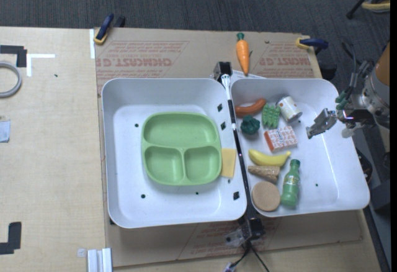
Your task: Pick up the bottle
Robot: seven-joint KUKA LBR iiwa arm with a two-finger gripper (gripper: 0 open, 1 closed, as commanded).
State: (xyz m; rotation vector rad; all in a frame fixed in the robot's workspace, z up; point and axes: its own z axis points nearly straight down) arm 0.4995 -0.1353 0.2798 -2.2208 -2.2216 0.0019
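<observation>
While hand [322, 122] hovers over right bin [335, 193], grip unclear | bottle [290, 184] lies well apart, near front

We see a green divided plate [182, 149] in the left bin [118, 159] — banana [268, 157], sausage [249, 107], cookie [266, 195] in the right bin [335, 171] — a carrot [242, 53] behind.

You had bare floor across the right half of the right bin [335, 171], open from the gripper [322, 123] toward the green bottle [290, 182]. The bottle's left side was blocked: round cookie [266, 195] touching it, bread piece [263, 172] and banana [268, 157] just beside. The patterned box [280, 138] sat near above.
</observation>
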